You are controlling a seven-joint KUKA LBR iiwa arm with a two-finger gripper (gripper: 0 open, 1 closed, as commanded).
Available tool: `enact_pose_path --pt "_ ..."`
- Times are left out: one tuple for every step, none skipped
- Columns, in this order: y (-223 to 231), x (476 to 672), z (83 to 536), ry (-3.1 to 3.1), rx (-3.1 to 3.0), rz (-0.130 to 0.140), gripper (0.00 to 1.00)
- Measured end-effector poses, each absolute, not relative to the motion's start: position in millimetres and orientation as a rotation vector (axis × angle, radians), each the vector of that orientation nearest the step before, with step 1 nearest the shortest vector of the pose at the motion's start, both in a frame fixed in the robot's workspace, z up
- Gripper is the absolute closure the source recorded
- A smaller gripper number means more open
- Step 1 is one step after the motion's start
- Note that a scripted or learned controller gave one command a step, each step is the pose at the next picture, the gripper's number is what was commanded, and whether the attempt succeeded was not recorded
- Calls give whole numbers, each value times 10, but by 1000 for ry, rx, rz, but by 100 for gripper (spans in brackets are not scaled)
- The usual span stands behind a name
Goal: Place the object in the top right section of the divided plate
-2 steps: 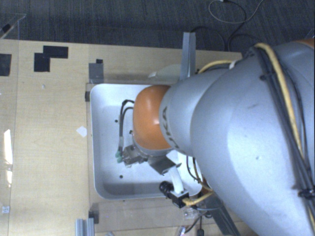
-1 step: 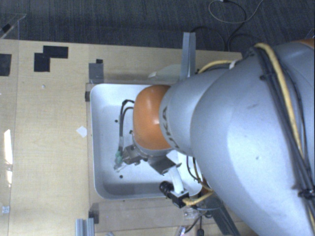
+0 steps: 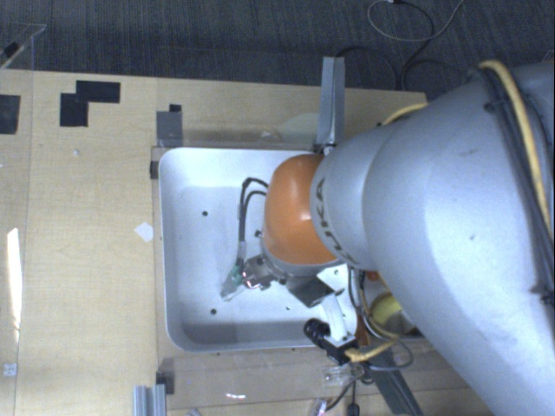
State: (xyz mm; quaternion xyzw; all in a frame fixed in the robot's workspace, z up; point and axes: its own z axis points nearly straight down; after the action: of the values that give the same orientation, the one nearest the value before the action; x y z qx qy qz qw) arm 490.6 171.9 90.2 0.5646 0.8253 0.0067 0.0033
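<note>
Over the left white bin, seen from the overhead camera, the arm hangs with its gripper low near the bin floor; whether anything is between its tips cannot be told, and a small greenish object seems to lie right at them. Judged step: the pick, with transfer to the divided plate to come, the arm's bulk hiding the other bin. Bare floor lies left of the gripper, and the near wall is close below it, so a straight lift seems safest.
</note>
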Motion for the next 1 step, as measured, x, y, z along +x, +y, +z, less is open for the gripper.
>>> enact_pose_path --pt "1989 4870 1045 2607 1751 5 0"
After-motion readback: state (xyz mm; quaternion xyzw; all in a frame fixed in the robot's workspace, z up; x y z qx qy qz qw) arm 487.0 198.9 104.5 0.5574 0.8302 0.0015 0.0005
